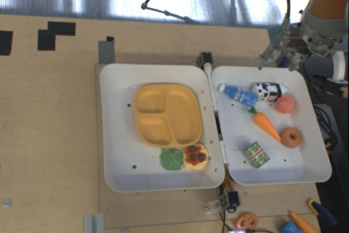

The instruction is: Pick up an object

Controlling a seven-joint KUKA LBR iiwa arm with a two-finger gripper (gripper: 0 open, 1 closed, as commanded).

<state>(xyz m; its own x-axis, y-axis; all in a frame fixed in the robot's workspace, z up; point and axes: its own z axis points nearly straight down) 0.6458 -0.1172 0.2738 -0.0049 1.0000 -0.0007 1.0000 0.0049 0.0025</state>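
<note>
Our hand (278,57) hangs just beyond the right bin's (316,169) far rim, carrying nothing; how wide it is we cannot tell. The toys lie loose inside that bin, the carrot (266,124) near its middle, so any is reachable from above.

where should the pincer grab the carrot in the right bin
Probably the thick orange middle of the carrot, coming straight down. It lies flat and slanted, green top toward the blue bottle and tip near the donut, so closing across its width, away from both ends, looks least crowded.
</note>
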